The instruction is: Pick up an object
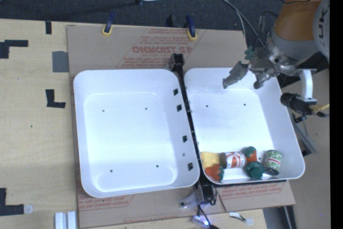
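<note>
Table with two bins; end effector (247, 76) spread wide, holding nothing, above right bin (236, 115). Approach should be lowered squarely over red-white can (232, 160).

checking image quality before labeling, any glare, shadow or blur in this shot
Camera view: the glossy left white plastic bin shows bright washed-out glare on its floor; the small colourful objects in the right white bin look soft; the grey two-finger gripper is slightly blurred.

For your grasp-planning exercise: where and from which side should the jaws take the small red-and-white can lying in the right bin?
Grip the red-and-white can across its round body, coming from above. It lies on its side, with a yellow object and green toys crowding its ends, so only its long sides look free.
</note>
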Robot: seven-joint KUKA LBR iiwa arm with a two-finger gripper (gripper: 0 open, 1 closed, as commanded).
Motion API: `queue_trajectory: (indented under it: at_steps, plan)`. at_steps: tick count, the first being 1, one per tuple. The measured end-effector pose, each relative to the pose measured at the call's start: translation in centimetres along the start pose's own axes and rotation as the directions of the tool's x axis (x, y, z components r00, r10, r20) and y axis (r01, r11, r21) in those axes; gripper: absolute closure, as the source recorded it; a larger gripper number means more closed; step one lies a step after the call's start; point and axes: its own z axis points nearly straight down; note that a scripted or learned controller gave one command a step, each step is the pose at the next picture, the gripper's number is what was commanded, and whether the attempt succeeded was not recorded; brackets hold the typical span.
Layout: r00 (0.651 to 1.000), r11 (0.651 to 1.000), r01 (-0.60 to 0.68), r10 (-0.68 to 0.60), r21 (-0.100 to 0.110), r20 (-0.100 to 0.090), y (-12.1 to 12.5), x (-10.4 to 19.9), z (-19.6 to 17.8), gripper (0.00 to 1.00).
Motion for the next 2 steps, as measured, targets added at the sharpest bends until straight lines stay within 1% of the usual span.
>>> queue_trajectory:
  at_steps: [1, 2]
  plan:
    - [1.0, 1.0, 0.0, 0.0, 0.0, 0.0, 0.0, 0.0, 0.0, 0.0]
    - [1.0, 1.0, -0.002, 0.002, 0.008, -0.001, 4.2, -3.6, 11.0, 0.0]
